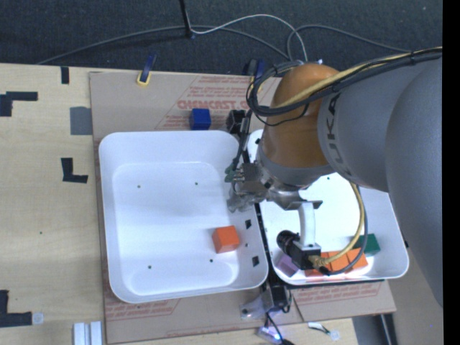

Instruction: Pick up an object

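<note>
An orange cube (226, 238) lies in the left white bin (144, 157), toward its front right corner. My gripper (240, 191) hangs over the seam between the two bins, up and a little right of the cube and apart from it. The grey arm with its orange band (298, 124) covers most of the right bin (392, 264). At that bin's front edge lie a purple piece (286, 267), a flat orange piece (348, 262) and a green piece (371, 245).
A blue block (200, 118) sits on the cardboard behind the left bin. A blue and yellow clip (146, 72) lies at the cardboard's far edge. Cables loop over the arm and down into the right bin.
</note>
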`<state>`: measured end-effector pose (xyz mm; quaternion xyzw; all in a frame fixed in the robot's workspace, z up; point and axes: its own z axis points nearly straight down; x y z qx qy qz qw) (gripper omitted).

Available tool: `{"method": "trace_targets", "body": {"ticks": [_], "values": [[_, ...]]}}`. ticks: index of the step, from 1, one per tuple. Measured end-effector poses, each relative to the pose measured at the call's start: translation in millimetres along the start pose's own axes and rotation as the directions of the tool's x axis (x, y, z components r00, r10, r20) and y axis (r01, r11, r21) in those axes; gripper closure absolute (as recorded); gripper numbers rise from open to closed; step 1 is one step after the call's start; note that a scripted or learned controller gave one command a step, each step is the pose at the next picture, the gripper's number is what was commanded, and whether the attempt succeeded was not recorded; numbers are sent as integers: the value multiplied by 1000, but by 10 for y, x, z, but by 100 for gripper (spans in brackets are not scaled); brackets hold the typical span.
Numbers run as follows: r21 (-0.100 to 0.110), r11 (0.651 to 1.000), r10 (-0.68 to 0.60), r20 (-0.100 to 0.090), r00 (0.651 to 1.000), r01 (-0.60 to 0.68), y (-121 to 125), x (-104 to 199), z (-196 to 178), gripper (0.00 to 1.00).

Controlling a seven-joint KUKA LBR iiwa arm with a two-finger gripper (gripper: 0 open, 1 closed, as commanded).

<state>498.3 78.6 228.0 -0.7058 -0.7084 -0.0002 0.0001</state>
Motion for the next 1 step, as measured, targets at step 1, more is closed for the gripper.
{"method": "trace_targets", "body": {"ticks": [1], "values": [[1, 1000, 3, 0, 1000, -3, 1, -16, 7, 0]]}}
